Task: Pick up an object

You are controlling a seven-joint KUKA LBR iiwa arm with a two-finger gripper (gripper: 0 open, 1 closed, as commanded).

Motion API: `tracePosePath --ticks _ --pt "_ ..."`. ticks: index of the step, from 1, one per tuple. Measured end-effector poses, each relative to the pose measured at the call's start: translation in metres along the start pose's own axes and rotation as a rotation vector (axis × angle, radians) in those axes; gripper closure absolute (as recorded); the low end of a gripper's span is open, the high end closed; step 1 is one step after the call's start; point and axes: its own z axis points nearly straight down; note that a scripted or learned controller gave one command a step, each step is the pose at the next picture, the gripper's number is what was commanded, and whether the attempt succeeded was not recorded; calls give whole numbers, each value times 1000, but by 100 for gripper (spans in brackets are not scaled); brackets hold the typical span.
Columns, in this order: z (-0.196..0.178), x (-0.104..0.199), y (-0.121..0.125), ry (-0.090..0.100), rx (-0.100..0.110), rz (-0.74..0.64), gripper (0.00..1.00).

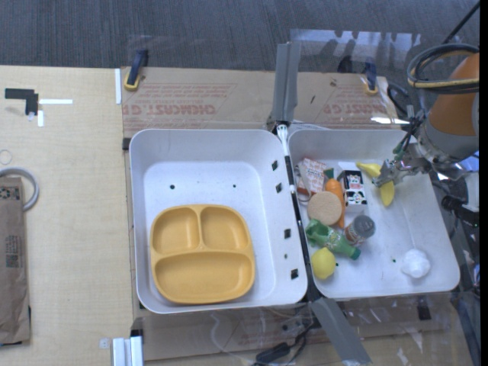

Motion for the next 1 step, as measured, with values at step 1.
tracePosePath --ticks 1 --pt "-99 10 2 -3 5 188 100"
